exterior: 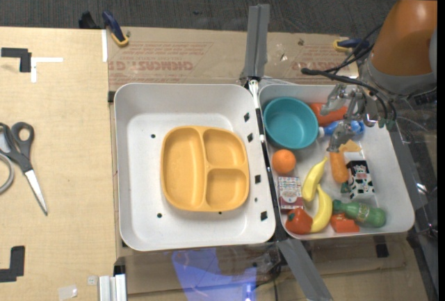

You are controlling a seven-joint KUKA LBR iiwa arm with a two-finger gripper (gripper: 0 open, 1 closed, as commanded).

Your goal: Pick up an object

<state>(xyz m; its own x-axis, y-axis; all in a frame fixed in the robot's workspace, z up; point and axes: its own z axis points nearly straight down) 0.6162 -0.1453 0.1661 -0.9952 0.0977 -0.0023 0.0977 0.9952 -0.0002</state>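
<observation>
The right bin (pixel 400 174) holds several small items: a teal bowl (pixel 290 122), an orange (pixel 284 161), a banana (pixel 318 197), a carrot (pixel 338 167), a cow-patterned carton (pixel 359 181), a green bottle (pixel 363 213), a red tomato-like piece (pixel 299 222) and a small red-and-white packet (pixel 289 190). My gripper (pixel 350 114) hangs low over the bin's far side, just right of the bowl. It sits above a blue toy (pixel 350 128) and next to an orange-red piece (pixel 328 112). Nothing is visibly lifted.
In the left bin (pixel 132 153) lies a yellow divided plate (pixel 205 169). Scissors (pixel 24 157) rest on the wooden bench at far left. A grey divider bar (pixel 256 42) rises between the bins at the back, and cables trail near the wrist.
</observation>
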